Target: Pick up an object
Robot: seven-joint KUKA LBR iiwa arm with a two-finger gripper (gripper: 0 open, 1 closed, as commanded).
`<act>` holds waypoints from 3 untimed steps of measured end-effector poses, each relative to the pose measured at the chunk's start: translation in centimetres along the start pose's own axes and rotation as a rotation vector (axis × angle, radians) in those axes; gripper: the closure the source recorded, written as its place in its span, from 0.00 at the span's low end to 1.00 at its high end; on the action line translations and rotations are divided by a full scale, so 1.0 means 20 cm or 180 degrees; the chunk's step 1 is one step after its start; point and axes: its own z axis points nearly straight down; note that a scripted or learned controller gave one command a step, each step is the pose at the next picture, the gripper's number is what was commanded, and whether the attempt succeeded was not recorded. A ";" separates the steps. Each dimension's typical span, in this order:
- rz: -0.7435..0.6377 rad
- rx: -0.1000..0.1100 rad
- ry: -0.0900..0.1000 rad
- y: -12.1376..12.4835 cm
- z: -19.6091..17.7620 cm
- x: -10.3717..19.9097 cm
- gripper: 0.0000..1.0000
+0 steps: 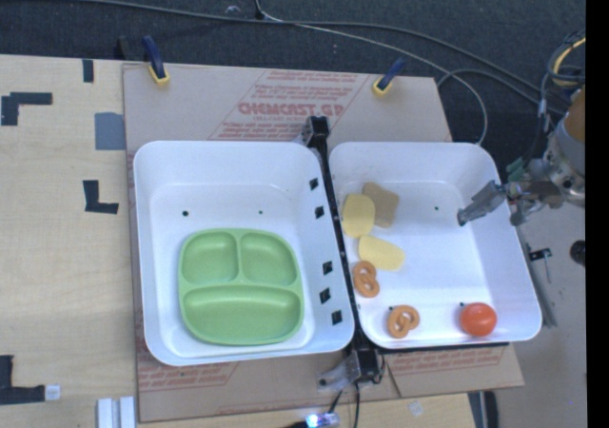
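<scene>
So the gripper [490, 200] is sitting at the right edge of the right bin [447, 158], fingers spread and nothing between them. Down in the bin's lower right corner there's a tomato [478, 319], with two pretzels [402, 321] left of it along the bottom. Further up near the divider are two yellow pieces [359, 215] and a brown one [383, 202]. The left bin [157, 165] has a green plate [241, 286].
</scene>
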 end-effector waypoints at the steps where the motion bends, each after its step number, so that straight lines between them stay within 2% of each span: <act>1: -0.0014 -0.0040 -0.0009 0.01 -0.04 0.00 0.00; 3: -0.0014 -0.0024 -0.0004 -0.06 0.47 0.07 0.00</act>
